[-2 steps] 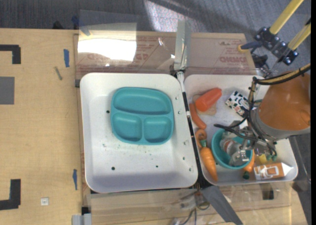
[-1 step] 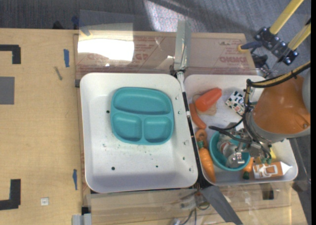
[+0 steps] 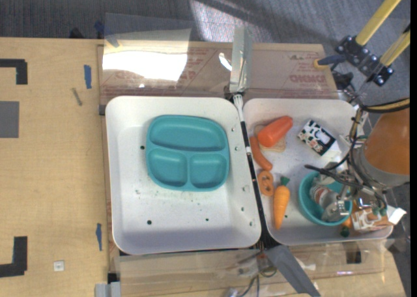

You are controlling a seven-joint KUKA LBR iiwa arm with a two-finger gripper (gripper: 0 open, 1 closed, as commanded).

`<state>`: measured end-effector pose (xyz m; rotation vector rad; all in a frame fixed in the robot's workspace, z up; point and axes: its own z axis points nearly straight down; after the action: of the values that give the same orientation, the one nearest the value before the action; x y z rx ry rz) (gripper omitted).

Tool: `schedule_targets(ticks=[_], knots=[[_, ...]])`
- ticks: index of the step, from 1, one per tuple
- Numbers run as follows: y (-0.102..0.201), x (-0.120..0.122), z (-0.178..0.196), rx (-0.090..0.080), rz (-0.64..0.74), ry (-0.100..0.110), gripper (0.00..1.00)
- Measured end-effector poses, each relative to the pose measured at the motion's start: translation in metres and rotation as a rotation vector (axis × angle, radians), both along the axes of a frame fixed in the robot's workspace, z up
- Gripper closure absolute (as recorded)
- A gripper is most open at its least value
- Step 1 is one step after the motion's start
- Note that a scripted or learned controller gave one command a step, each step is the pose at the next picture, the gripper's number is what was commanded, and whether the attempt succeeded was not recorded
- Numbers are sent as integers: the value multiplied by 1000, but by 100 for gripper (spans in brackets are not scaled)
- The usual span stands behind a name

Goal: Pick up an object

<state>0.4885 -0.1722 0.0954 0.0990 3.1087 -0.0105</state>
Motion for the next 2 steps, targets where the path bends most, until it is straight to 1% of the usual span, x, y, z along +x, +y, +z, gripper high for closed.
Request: schedule_targets(ticks=[1, 2], knots=[[67, 55, 1, -8, 76, 0, 0], [50, 23, 0, 5, -27, 1, 0]])
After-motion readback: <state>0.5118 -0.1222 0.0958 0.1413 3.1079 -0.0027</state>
